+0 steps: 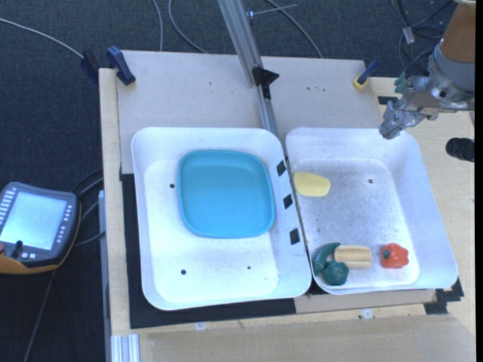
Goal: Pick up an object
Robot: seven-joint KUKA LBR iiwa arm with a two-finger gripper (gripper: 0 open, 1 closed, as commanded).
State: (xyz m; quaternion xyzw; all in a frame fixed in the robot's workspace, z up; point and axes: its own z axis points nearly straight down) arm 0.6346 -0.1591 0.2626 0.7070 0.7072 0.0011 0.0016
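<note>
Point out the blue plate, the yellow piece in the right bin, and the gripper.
blue plate (226, 193), camera view, centre of its flat base.
yellow piece (312, 184), camera view, middle of its top surface.
gripper (392, 127), camera view, at its fingertips.

A pale tabletop (189, 89) carries two white bins side by side. The left bin (151, 225) holds a light blue plate (226, 193). The right bin (423, 202) sits just beside it, their inner rims touching. A slanted metal rail (241, 29) runs from the top edge down to where the bins meet. A blue clamp (121, 64) grips the tabletop's far left corner. On the dark carpet (45, 111) to the left lies a handheld control unit with a screen (34, 225), and thin cables (151, 6) loop across the floor
</note>
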